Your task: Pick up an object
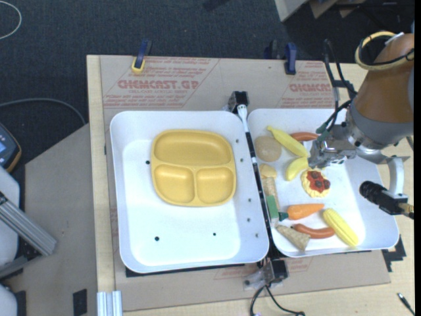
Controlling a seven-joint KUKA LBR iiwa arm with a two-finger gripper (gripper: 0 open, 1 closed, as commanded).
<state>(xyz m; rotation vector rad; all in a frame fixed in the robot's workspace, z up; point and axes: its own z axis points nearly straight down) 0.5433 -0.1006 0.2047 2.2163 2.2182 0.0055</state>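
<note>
Yellow plastic is making up the divided plate (194, 166), and it is sitting in the left bin (131, 222) on the tabletop (105, 84). Everything else is lying to the right of that plate, in the right bin (375, 239). A round tan bun (268, 149) is sitting closest to the plate, with a yellow banana (287, 140) just beyond it and a second yellow piece (296, 168) below that. A small pizza toy (316, 183) with red dots is lying further right. Below it, an orange carrot (304, 210), a red sausage (314, 230) and a yellow corn cob (342, 226) are lying close together. The grey arm is reaching in, and its end effector (323, 157) is hanging just above the pizza toy. I cannot tell how wide it is standing, and nothing is showing between its tips.
</note>
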